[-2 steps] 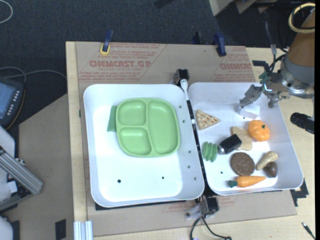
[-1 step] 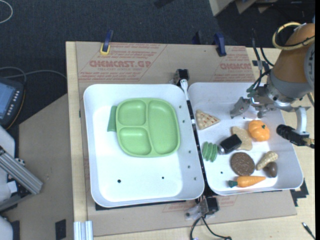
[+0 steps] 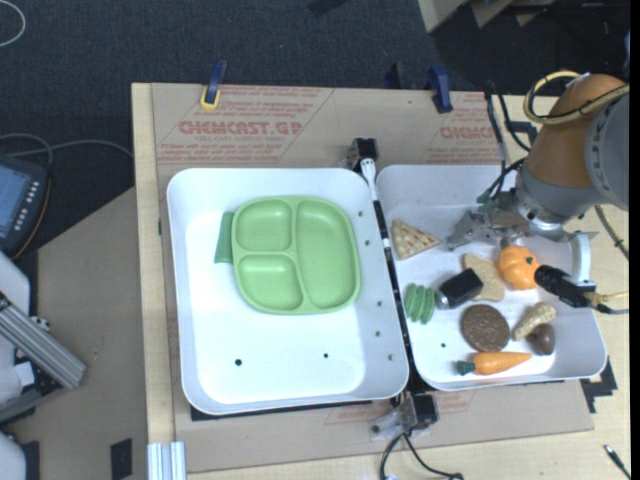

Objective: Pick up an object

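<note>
The right bin (image 3: 430,190) holds several toy foods. Among them are a tan triangular slice (image 3: 412,238), a small orange fruit (image 3: 517,266), a black block (image 3: 460,288) and a green ridged piece (image 3: 419,303). A round brown cookie (image 3: 485,326) and an orange carrot (image 3: 497,362) lie nearer the front. My gripper (image 3: 490,226) hangs low over the back of this bin, just right of the triangular slice and above the orange fruit. I see nothing held in it.
A green divided plate (image 3: 295,253) lies in the left bin (image 3: 200,308). A tan piece (image 3: 533,318) and a dark brown lump (image 3: 541,340) sit at the right bin's front right. The arm's orange band (image 3: 585,103) looms over the right edge. Clamps (image 3: 212,86) grip the back of the board.
</note>
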You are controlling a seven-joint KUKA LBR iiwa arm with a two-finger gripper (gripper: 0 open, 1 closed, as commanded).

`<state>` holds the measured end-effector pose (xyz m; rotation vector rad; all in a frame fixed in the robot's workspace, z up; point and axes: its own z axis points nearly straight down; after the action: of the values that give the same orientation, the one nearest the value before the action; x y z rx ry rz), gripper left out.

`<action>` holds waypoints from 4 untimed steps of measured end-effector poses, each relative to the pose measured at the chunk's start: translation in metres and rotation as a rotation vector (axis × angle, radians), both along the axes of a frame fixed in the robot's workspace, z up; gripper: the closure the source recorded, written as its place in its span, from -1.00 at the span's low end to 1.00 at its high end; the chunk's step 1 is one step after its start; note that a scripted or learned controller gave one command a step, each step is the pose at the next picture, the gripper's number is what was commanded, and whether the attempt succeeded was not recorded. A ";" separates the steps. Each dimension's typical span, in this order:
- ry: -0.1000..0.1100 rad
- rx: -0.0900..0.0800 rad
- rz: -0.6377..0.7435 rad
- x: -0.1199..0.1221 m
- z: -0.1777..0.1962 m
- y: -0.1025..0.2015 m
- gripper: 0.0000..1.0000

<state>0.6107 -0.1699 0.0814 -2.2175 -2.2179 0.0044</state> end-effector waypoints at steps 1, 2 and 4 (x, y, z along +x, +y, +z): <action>-0.008 -0.002 -0.001 0.002 0.014 -0.001 1.00; -0.012 -0.004 -0.001 0.006 0.061 -0.008 1.00; -0.011 -0.004 0.000 0.012 0.145 -0.008 1.00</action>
<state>0.6231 -0.1778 0.2266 -2.2241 -2.2255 -0.0035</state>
